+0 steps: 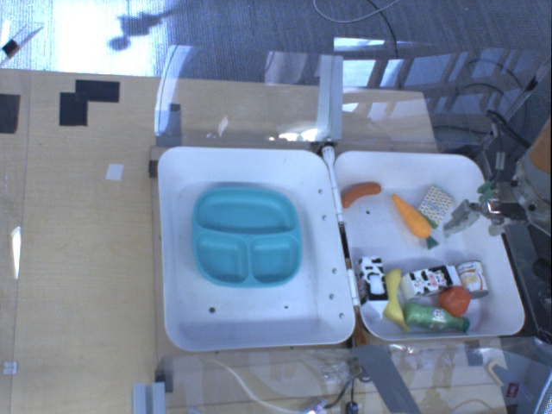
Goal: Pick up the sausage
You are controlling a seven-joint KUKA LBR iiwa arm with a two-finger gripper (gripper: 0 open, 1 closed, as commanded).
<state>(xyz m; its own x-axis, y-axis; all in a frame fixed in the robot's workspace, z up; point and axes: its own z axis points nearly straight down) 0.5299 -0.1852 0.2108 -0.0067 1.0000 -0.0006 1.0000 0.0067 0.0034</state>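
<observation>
Pale wooden bench, two white bins side by side, the sausage lying untouched in the right bin (496, 317)

Nearest me a cluster of toy groceries, then the carrot (412, 216); farther back by the divider the sausage (360, 193) lies alone. It looks light, smooth, likely slippery; pinch across its middle. The gripper (466, 216) hovers at the right rim, fingers spread, holding nothing

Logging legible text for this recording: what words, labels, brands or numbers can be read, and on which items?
No text can be read in this view.
Milk carton: black-and-white print, too small to read.
Cow-patterned carton: black patches, no legible words.
Can: label blurred.
Green bottle: label blurred.
Patterned packet: dotted print, no readable characters.
</observation>
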